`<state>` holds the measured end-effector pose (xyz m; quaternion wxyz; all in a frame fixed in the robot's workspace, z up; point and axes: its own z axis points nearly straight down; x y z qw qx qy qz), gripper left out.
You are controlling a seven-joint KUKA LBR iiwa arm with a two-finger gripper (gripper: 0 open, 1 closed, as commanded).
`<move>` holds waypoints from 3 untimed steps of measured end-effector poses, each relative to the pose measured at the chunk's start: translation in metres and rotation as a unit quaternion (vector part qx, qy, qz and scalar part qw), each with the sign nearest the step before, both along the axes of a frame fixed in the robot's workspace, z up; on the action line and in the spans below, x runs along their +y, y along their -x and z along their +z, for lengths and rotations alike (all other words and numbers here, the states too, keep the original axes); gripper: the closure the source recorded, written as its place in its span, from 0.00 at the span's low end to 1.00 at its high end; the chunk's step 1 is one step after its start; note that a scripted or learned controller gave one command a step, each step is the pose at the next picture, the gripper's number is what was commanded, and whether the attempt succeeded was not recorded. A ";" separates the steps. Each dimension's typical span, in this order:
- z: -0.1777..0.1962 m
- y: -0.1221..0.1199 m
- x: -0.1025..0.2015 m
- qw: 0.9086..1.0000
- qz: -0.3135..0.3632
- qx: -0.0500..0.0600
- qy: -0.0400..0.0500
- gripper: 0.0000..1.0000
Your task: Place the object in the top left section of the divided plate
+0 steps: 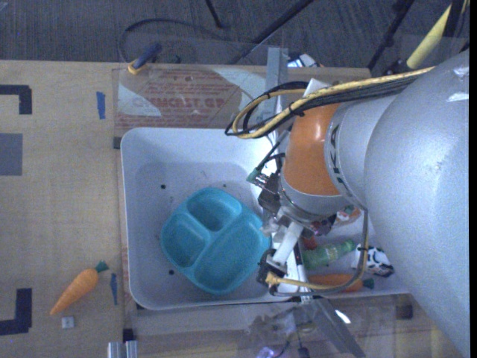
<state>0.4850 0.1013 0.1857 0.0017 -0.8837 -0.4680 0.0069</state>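
Observation:
A blue divided plate (215,239) with three sections lies in the left white bin (149,162), towards its right side. All of the plate's sections that I can see are bare. My gripper (285,233) hangs under the orange-banded wrist, just off the plate's right rim, about over the wall between the two bins. A green bottle (330,253), a long orange piece (337,280) and a black-and-white toy (378,260) lie in the right bin, close beside the gripper. The arm hides most of that bin.
A toy carrot (75,289) lies on the wooden bench left of the bins. A small red object (326,225) peeks out under the wrist. A clear plastic sheet (179,99) sits behind the left bin. Blue tape marks dot the bench.

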 end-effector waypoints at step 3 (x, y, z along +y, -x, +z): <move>0.030 -0.025 0.105 1.000 0.004 -0.004 0.000 0.00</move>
